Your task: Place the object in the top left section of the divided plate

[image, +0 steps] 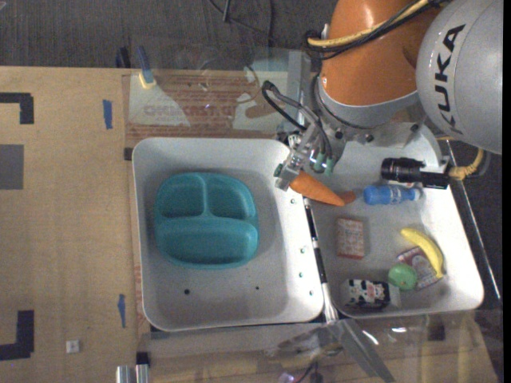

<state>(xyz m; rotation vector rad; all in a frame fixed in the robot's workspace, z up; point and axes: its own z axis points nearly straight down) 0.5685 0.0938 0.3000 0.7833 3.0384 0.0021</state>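
The gripper [294, 174] grasps the carrot [318, 189] by its thick end over the rims where both bins meet, beside the teal divided plate [206, 219] in the left bin [231, 306].

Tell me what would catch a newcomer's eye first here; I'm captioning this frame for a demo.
The big orange and grey KUKA arm fills the upper right, its gripper gripping an orange carrot over the seam between the two white bins. The teal divided plate sits alone in the left bin, while the right bin holds a banana and small clutter.
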